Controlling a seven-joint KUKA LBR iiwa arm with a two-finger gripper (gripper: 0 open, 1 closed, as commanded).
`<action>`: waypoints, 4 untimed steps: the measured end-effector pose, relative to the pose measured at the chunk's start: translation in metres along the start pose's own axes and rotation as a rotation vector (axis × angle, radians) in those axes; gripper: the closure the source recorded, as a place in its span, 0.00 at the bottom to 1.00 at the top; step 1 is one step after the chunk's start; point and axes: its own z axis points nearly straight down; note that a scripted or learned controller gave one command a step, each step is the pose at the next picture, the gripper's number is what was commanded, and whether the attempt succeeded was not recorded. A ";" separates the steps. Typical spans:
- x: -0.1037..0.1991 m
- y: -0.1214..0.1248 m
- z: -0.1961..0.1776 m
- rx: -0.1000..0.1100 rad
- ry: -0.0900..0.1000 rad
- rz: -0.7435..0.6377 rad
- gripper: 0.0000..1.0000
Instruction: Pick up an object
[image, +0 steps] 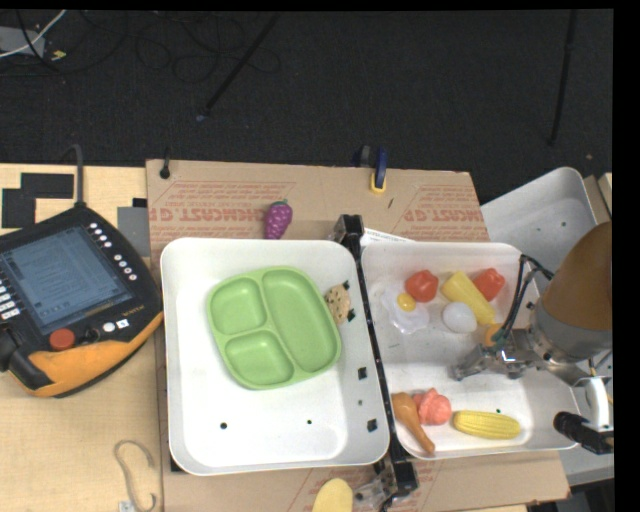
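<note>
- The gripper (478, 366) was down inside the right bin (540, 445), reaching in from the right, its metal tips low over bare bin floor near the middle of that bin.
- The fingers (466, 371) looked spread and released; nothing lay between them, so no object had been picked up yet.
- Candidate objects lay all around it in the right bin: a white egg (459, 318) just beyond the gripper, a yellow piece (466, 293) and a red block (488, 283) behind that, a red tomato-like toy (421, 286) and a clear flat piece with a small yellow ball (406, 302) toward the bin's left side.
- Nearer the camera sat a corn cob (488, 425), a pink toy (434, 407) and an orange carrot (411, 421), all apart from the fingers.
- The left bin (190, 420) held a green divided plate (272, 326) and a cookie (339, 303) by its right wall.
- On the desk outside the bins stood a purple grape toy (277, 219) and a teach pendant (70, 295).
- By my judgement the task stood at the approach stage: the descent looked made, but closing on an object and lifting it were both left. The egg seemed the closest target, though which object was aimed at could not be told.
</note>
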 end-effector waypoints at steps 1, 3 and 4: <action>-0.002 0.000 -0.013 -0.002 0.000 0.004 1.00; 0.000 -0.006 -0.114 -0.009 -0.003 0.002 1.00; -0.001 -0.006 -0.140 -0.007 -0.003 0.002 1.00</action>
